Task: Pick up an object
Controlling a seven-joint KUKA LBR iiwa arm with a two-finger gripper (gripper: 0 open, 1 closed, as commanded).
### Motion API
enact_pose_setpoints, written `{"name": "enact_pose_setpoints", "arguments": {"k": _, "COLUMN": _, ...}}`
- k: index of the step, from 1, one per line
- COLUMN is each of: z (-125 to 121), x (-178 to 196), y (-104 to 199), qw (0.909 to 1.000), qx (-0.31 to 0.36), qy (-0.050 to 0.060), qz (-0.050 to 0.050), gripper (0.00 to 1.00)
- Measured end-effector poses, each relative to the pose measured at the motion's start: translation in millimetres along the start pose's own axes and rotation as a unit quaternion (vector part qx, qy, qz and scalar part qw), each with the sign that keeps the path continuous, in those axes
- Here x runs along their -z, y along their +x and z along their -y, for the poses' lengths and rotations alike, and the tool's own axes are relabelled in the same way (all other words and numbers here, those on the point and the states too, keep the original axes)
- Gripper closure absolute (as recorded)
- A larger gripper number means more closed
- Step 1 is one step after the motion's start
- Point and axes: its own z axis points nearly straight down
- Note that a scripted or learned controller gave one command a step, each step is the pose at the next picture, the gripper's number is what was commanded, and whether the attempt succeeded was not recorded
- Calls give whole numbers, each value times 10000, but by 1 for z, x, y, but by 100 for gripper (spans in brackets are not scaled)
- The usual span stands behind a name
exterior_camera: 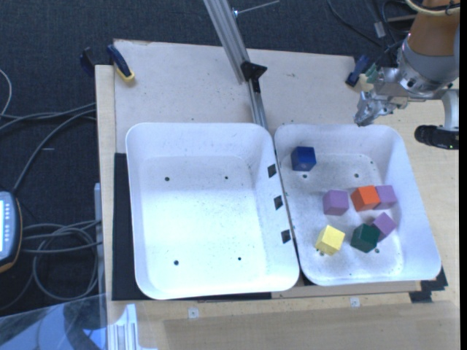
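Observation:
Several small blocks lie in the right bin [416, 217]: a blue cube [303, 158] near its back left, a purple block [336, 202], an orange block [365, 197], another purple block [386, 195], a third purple one [384, 224], a dark green block [365, 238] and a yellow block [330, 240]. My gripper [364, 117] hangs over the bin's back rim, up and to the right of the blue cube, with nothing seen between its fingers.
The left bin [146, 159] stands beside the right one, with black clips along the shared wall. A metal rail [230, 31] slants over the bench's back. A blue and yellow clamp [120, 63] sits at the back left corner. Cables lie at left.

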Motion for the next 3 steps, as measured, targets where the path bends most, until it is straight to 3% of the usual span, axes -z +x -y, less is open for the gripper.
{"name": "enact_pose_setpoints", "arguments": {"k": 1, "z": -2, "x": 56, "y": 0, "qw": 10000, "qx": -8, "qy": 4, "qz": 1, "gripper": 100}}
{"name": "enact_pose_setpoints", "arguments": {"k": 3, "z": 53, "x": 54, "y": 92, "qw": 10000, "qx": 8, "qy": 58, "qz": -23, "gripper": 100}}
